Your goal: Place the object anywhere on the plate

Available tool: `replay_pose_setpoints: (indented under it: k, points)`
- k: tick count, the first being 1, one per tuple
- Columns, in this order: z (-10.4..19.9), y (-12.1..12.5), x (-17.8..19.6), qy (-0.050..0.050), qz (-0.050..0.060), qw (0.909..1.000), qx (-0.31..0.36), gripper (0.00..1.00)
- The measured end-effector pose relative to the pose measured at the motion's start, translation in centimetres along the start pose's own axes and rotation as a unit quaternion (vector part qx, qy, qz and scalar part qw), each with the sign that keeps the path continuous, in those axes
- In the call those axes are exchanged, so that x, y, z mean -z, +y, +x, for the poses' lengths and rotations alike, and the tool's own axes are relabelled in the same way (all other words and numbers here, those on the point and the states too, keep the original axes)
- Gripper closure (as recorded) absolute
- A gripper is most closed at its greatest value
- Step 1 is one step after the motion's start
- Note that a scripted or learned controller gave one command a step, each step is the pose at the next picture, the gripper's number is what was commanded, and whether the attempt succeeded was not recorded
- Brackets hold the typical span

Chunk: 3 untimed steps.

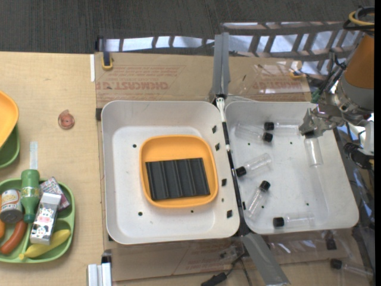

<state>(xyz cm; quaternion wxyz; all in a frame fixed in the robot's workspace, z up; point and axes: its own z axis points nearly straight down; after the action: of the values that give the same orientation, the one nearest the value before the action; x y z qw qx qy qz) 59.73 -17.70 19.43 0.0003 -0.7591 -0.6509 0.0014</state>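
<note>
- Gripper (311, 127) hangs over the far right corner of the right bin (333, 210), low, with the orange-banded arm (359, 70) above it. At this slant we cannot tell whether it is apart or closed.
- Clear tube (313, 151) lies straight below the gripper, touching it or just beside it. We cannot say that it is held.
- Now left to right. A green tray of toy food (59, 243) sits on the wooden bench, well apart from both bins, and plays no part in the task.
- Left bin (119, 159): the orange plate (178, 143) sits in the middle, carrying a black ridged insert (178, 179). None of the vials is on it, so the placing is not yet done.
- Right bin, centre: we take the task's object to be one of the loose clear vials with black caps. One lies near the far wall (267, 137), one near the divider (253, 164), one below that (258, 196), and one lies along the near edge (293, 221). All are apart from each other.
- Handling, as we judge it: they are light, stiff and smooth-walled, likely to roll or squirt out of a pinch, and may crack if they are glass.
- We would take hold across the middle of the barrel, with the grip square to the long axis. The cap end is narrower and would tip the vial.
- The ridges on the insert may stop a vial from rolling once it is set down.
</note>
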Motion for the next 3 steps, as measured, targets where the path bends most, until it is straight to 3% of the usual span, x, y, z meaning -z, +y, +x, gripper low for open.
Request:
replay_pose_setpoints:
  k: [1, 2, 3]
  points:
    - [-2.9, 6.3, 3.0, -0.001, -0.002, 0.9874, 0.158, 1.00]
    - [-3.6, 6.8, 7.3, -0.001, -0.003, 0.9576, 0.288, 1.00]
    - [-3.5, 6.8, 15.2, -0.001, -0.002, 0.9218, 0.388, 1.00]
